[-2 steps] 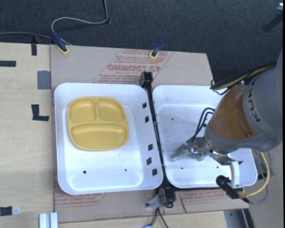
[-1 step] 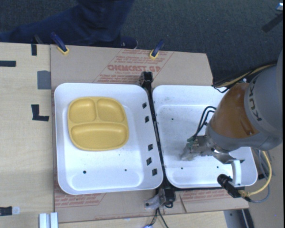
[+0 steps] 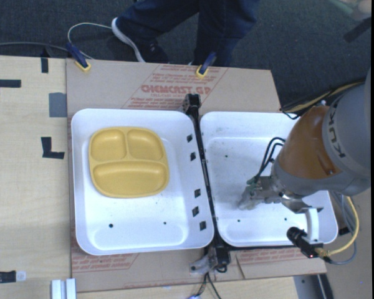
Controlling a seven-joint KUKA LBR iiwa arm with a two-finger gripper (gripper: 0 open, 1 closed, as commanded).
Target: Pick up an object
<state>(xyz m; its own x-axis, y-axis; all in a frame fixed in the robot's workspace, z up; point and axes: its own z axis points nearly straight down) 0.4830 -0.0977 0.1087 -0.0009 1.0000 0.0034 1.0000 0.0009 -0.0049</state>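
Reaching down into the right bin (image 3: 271,120), the gripper (image 3: 254,195) sat low near its floor; whether its fingers were spread or closed could not be told. The yellow divided plate (image 3: 129,161) lay untouched in the left bin (image 3: 81,179), so nothing looked picked up yet.

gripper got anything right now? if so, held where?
Cannot be told. The gripper is low in the right bin and nothing shows between its tips. The yellow divided plate lies in the left bin.
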